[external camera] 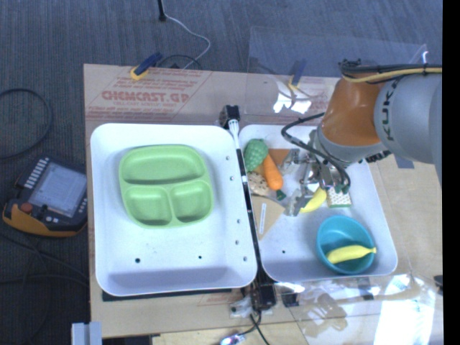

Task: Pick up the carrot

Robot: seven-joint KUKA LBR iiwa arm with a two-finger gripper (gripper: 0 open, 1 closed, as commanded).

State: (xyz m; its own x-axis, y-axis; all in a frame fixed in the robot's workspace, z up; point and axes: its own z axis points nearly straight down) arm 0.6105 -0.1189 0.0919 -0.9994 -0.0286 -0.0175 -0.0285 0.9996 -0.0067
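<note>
The orange carrot [271, 172] lies in the right bin [287, 264] near its left wall, with its green leafy top [255, 154] pointing to the back. My gripper [305, 190] hangs low over the middle of that bin, just right of the carrot and apart from it. A small yellow piece [315, 200] lies right beside the gripper. The carrot rests on the bin floor among other small items.
A blue bowl [345, 241] holding a yellow banana [350, 253] stands at the front right of the right bin. A green divided plate [167, 183] sits in the left bin [144, 264]. A handheld pendant [47, 198] lies on the floor to the left.
</note>
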